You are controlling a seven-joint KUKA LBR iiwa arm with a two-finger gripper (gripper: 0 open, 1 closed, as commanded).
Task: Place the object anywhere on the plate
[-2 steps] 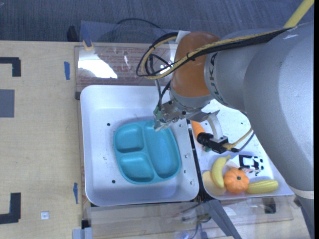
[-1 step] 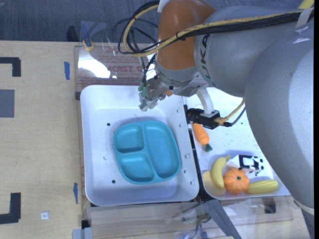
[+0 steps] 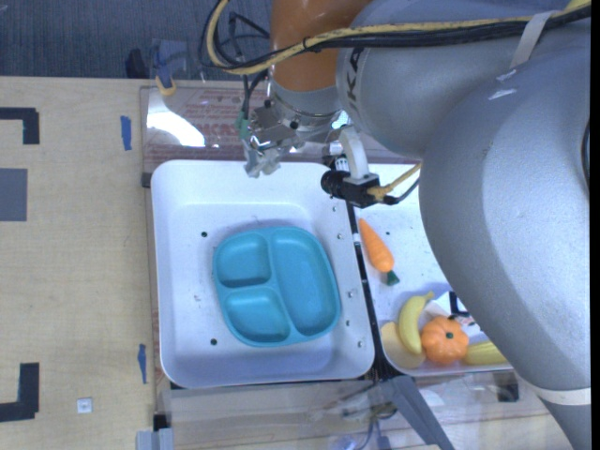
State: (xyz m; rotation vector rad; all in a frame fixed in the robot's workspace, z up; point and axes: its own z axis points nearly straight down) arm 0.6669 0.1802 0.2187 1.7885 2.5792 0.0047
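A blue plate (image 3: 277, 284) with three compartments lies in the middle of the left white bin (image 3: 178, 251), and nothing rests on it. My gripper (image 3: 260, 162) hangs over the far edge of that bin, beyond the plate and a little to its left. I see no object in it. The arm's orange band (image 3: 314, 26) and grey body reach in from the upper right. An orange carrot (image 3: 376, 247) lies in the right bin (image 3: 412, 218) close to the divider.
Near the front of the right bin sit a yellow banana (image 3: 411, 322), a small orange pumpkin (image 3: 443, 338) and another yellow piece (image 3: 483, 352). The arm's bulk covers most of that bin. A wooden bench top (image 3: 66, 251) stretches to the left.
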